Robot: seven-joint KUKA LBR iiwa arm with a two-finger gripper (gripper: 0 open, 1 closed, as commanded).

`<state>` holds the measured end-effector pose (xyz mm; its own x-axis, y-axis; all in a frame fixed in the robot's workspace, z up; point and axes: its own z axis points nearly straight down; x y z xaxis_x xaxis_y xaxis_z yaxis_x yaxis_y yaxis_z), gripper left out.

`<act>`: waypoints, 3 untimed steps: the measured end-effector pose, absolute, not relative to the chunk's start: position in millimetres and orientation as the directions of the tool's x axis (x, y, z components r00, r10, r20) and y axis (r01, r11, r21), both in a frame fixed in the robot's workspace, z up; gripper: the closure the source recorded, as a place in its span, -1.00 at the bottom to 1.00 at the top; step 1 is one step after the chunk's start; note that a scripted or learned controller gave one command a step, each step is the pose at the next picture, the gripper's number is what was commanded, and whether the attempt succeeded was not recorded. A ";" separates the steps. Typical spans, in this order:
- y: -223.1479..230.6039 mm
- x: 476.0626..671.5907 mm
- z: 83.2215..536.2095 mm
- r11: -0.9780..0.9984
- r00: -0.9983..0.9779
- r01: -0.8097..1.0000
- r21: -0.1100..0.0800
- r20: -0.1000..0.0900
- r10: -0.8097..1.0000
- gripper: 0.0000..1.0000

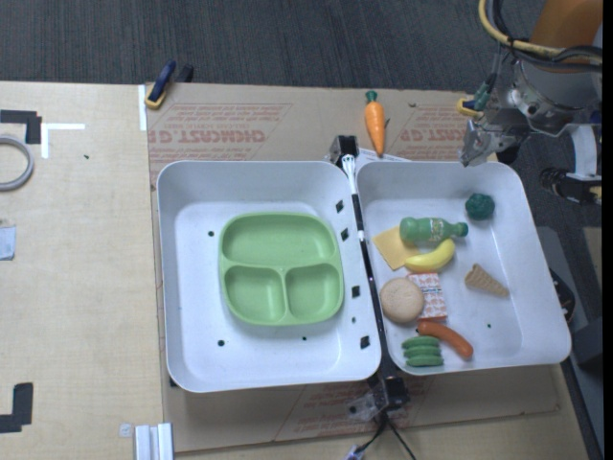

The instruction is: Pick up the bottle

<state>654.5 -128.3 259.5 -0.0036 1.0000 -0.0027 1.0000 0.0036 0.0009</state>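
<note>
A green bottle (pixel 431 228) lies on its side in the right bin (pixel 536 257), its cap pointing right, just above a yellow banana (pixel 430 256). My gripper (pixel 476 149) hangs over the far rim of the right bin, up and to the right of the bottle and well apart from it. Nothing shows between its fingers.
The right bin also holds a dark green broccoli (pixel 480 205), a cheese slice (pixel 390 247), a bun (pixel 401 299), a snack packet (pixel 431 295), a cone (pixel 486 280), a sausage (pixel 446 337) and a green pod (pixel 422 352). The left bin (pixel 182 286) bears a green divided plate (pixel 283 268). A carrot (pixel 374 123) lies behind the bins.
</note>
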 end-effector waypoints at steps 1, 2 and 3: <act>-222.6 593.4 239.9 0.093 -0.093 0.996 0.000 -0.002 0.996 1.00; -160.7 542.1 166.6 0.090 -0.090 0.996 0.000 -0.001 0.996 1.00; -108.0 490.7 244.0 -0.205 0.205 0.979 -0.001 -0.001 0.979 1.00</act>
